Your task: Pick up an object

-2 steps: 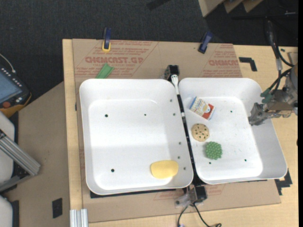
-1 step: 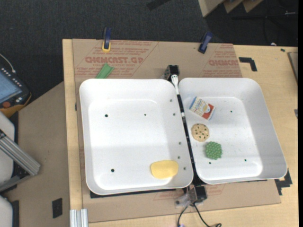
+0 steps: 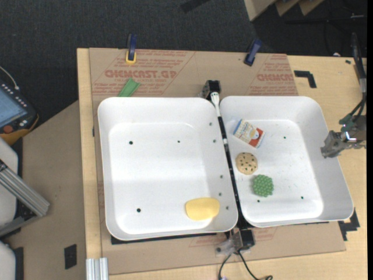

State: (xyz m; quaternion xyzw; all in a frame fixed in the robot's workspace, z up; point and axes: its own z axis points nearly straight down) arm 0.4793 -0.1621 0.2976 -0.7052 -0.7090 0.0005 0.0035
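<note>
The right bin (image 3: 303, 115) holds three small things along its left side: a white, blue and red carton (image 3: 249, 133), a round brown cookie (image 3: 246, 163) below it, and a bumpy green ball (image 3: 262, 186) nearest the front. A yellow lemon-like lump (image 3: 202, 209) lies in the left bin (image 3: 151, 121), at its front right corner. My gripper (image 3: 336, 143) is a small grey shape at the right bin's right rim, well to the right of the three things and touching none of them.
The bins sit side by side on a cardboard sheet (image 3: 175, 69) held by a blue and yellow clamp (image 3: 132, 50) and a blue clamp (image 3: 252, 52) at the back. A green strip (image 3: 128, 87) lies behind the left bin. Cables hang at the right edge.
</note>
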